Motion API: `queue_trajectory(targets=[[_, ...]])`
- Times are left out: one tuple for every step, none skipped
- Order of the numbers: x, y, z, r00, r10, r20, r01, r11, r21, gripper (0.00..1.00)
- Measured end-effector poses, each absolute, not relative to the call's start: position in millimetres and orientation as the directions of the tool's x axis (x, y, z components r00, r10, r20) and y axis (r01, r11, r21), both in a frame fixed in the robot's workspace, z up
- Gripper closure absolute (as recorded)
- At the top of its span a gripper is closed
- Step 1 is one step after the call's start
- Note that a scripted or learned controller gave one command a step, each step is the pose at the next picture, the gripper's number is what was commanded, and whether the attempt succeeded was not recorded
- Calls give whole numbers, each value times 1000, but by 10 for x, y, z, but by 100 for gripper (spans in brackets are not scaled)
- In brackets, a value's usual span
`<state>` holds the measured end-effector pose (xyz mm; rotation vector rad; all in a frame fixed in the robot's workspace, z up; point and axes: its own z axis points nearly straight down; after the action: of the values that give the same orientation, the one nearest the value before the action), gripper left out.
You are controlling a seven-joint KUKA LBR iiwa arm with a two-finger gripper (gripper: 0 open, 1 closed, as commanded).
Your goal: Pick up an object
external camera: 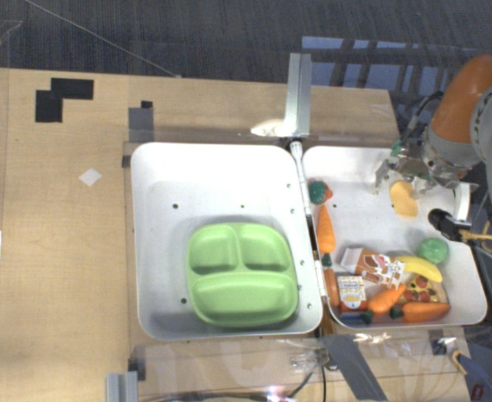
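The grey arm (480, 115), with its orange band, reaches in from the right over the right bin (354, 174), and its claw (406, 181) hangs above that bin's upper right part. A pale yellow object (404, 200) sits right at the fingertips, between the spread fingers (whether it is pinched or merely lying on the bin floor beneath them cannot be told from this angle). The rest of the toy food is gathered along the near side of the same bin: a yellow banana (420, 267), a green ball (433, 250), a printed carton (378, 265), and several orange carrots (422, 311) heaped at the front edge. Another carrot (325, 229) lies along the left wall, with a small green and red piece (318, 193) just above it. The left bin (162, 174) holds a green divided plate (242, 273) toward its front. Both bins rest side by side on the wooden tabletop (53, 249).
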<state>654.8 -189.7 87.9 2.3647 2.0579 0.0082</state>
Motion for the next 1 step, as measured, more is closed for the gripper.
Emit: queue_trajectory(targets=[[6586, -1883, 1033, 131, 991, -2, 991, -131, 19, 100]])
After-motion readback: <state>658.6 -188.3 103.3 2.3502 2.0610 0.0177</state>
